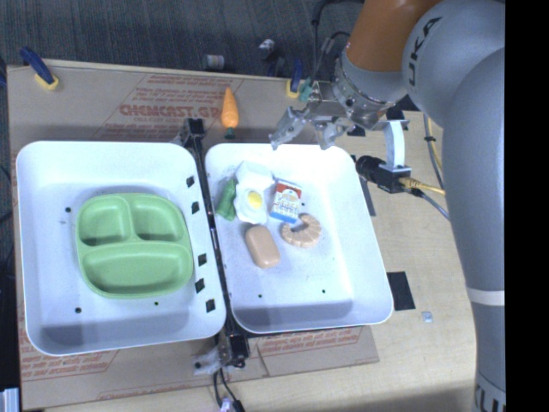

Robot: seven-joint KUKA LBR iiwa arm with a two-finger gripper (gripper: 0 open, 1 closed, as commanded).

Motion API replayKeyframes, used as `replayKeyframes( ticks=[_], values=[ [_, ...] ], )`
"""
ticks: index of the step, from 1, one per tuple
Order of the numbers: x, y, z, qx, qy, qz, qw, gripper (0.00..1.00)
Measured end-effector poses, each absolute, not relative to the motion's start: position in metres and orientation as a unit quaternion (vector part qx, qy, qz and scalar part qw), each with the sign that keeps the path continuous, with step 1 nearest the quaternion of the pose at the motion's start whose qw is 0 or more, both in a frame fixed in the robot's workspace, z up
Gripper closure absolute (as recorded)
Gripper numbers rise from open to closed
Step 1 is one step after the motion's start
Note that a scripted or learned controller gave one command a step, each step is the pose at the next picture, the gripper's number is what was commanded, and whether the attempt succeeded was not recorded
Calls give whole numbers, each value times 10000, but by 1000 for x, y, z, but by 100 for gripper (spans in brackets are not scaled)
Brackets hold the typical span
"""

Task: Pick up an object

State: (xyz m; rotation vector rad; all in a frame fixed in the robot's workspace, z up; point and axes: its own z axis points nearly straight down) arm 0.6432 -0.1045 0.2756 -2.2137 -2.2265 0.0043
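Observation:
In the right bin (360, 256) lie several toy foods in a cluster: a white fried egg (251, 197), a red and white carton (286, 202), a round tan cookie (302, 231), a peach bread roll (262, 247) and a green piece (227, 200) against the left wall. My gripper (304, 133) hangs over the bin's far rim, above and behind the cluster. Its two fingers are spread apart with nothing between them.
The left bin (39, 230) holds a green divided plate (133, 243). An orange toy carrot (230, 108) lies on the cardboard behind the bins. The grey arm fills the upper right, with cables (403, 178) beside the right bin.

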Motion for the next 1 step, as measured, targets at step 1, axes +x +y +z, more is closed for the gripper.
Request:
replayKeyframes(
  ticks=[1],
  values=[
    [644,-104,286,-7035,-7107,14,15,100]
  ],
)
